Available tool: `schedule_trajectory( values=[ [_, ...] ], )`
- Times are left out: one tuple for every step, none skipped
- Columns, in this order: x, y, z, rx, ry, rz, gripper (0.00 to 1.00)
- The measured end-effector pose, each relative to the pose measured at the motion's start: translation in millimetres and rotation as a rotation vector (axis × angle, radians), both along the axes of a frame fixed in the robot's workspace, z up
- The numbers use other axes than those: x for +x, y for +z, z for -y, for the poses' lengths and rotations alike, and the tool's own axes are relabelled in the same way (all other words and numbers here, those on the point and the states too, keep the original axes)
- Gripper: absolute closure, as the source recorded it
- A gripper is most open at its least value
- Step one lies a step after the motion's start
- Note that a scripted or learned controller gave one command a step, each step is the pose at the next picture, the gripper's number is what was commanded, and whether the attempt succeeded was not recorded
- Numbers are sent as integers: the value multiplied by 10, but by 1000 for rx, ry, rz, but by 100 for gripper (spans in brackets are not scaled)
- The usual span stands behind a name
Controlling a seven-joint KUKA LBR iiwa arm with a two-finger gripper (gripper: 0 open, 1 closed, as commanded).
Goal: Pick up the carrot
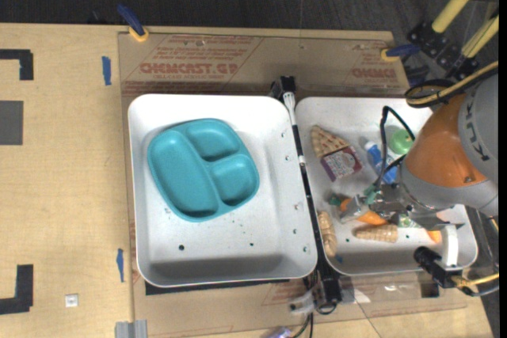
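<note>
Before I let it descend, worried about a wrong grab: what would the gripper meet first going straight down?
Probably the carrot, directly beneath the gripper in the right bin. An ice-cream cone lies just beside it; depth is unclear.

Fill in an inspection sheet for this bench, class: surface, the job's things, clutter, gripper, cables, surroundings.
Surface: cardboard-covered bench bearing a left bin and a right bin.
Job's things: carrot in the right bin, beside the gripper.
Clutter: teal divided plate in the left bin; waffle cone, pizza slice, green item in the right bin.
Gripper: gripper low over the right bin's toys; grip unclear.
Cables: black cable looping by the arm.
Surroundings: blue clamps, dark floor.
</note>
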State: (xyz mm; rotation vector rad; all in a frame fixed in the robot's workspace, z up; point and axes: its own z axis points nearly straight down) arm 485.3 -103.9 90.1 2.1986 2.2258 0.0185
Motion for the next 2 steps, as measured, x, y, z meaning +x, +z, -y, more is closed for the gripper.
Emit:
schedule_trajectory(
  values=[
    [21,113,17,-5,1,6,100],
    [74,952,-962,5,-72,-15,100]
  ],
)
